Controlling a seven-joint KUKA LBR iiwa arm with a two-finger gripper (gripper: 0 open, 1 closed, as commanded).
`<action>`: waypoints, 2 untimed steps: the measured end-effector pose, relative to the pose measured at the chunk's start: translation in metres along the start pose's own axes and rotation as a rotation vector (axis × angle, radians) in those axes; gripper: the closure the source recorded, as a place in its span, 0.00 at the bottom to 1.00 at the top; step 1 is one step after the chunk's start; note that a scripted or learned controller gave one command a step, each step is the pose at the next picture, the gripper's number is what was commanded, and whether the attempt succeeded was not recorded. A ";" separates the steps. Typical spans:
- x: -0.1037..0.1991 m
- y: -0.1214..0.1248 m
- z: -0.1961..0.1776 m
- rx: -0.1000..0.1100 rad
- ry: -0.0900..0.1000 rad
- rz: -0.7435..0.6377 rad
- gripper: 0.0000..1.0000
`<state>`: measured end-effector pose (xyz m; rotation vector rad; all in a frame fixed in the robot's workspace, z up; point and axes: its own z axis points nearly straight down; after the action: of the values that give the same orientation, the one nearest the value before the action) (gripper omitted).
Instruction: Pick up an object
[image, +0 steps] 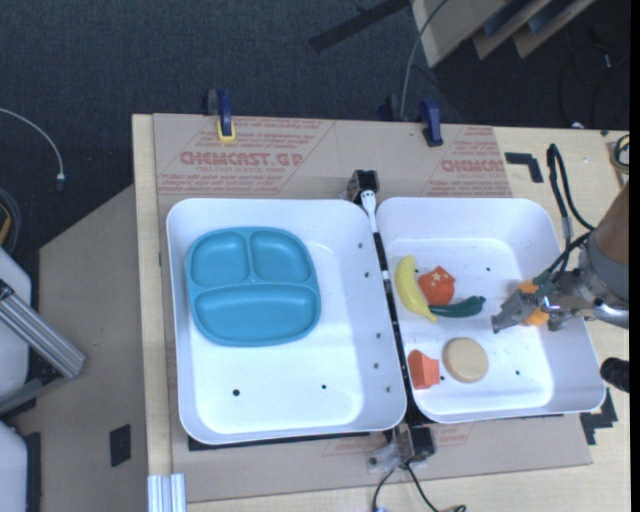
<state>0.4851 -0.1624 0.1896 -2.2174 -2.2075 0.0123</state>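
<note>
Here, over the right bin (520, 215): arm (610, 250) reaching in, gripper (512, 314) low near the right wall, just beside the tip of the pepper (462, 308). Cannot tell how far open; nothing seen held.

Probably at the approach, with no pick made yet. Best to settle on one target and centre above it before dropping.
- Easiest choice, likely: the bun (465, 360), near the front wall with bare floor to its right.
- Nearest choice: the pepper, but thin, and touching the banana (410, 288) and the red piece (437, 285). Risk of dragging the cluster.

Elsewhere:
- Left bin (180, 300) with a blue tray (255, 285), well apart and no hindrance.
- Orange block (424, 370) just beside the bun, close to the middle rim. Awkward there.
</note>
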 end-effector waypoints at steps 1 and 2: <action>0.000 0.003 -0.007 -0.014 -0.003 -0.004 0.00; 0.002 0.007 0.057 -0.008 -0.001 -0.004 0.00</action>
<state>0.4912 -0.1604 0.1329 -2.2169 -2.2164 0.0043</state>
